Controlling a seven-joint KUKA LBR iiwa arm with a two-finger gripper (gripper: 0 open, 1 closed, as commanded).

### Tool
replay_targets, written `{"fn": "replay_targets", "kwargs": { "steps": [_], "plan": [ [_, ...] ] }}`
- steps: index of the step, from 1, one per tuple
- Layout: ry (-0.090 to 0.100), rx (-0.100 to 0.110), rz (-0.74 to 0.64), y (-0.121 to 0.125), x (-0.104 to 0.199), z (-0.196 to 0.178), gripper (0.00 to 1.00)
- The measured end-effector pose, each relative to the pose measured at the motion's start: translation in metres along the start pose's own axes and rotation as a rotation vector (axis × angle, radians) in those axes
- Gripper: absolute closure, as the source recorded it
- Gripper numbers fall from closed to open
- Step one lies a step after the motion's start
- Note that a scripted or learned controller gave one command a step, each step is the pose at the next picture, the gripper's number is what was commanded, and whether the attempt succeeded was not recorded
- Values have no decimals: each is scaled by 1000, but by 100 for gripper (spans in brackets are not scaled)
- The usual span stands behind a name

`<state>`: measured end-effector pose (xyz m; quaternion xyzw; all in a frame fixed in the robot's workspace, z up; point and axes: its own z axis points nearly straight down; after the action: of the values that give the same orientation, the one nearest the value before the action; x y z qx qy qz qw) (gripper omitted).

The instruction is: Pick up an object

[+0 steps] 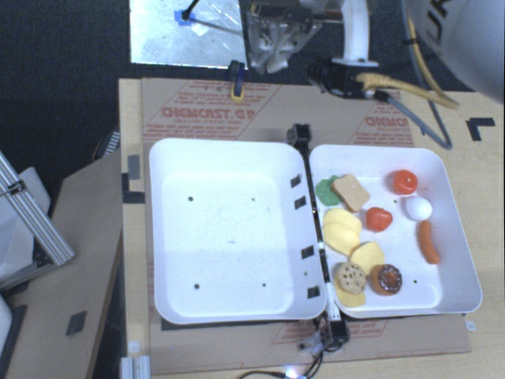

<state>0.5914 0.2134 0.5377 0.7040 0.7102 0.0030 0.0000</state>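
Note:
The right bin (461, 268) holds several toy foods: a bread slice (350, 192) on a green leaf (324, 190), a red tomato (405, 181), a white egg (418, 208), a small red piece (379, 219), an orange sausage (428, 242), yellow slices (342, 230), a cookie (349, 276) and a chocolate donut (387, 279). My gripper (269, 54) hangs high at the top of the view, beyond the far edge of both bins and well away from the food. Nothing shows in its grasp.
The left bin (162, 212) lies beside the right one on a brown board (205, 113). A blue and yellow clamp (236, 81) stands at the board's far edge. A shiny metal plate (177, 18) lies behind it. An aluminium rail (31, 212) crosses the left side.

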Motion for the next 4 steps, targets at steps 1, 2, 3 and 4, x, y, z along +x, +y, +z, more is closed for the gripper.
{"fn": "replay_targets", "kwargs": {
  "steps": [1, 2, 3, 4],
  "plan": [
    [-2, 5, 1, -49, 23, 2, 100],
    [-6, 1, 15, 21, -53, 3, 100],
    [-3, 4, 2, -20, -9, 2, 100],
    [-3, 6, 2, -74, 23, 3, 100]
  ]
}}
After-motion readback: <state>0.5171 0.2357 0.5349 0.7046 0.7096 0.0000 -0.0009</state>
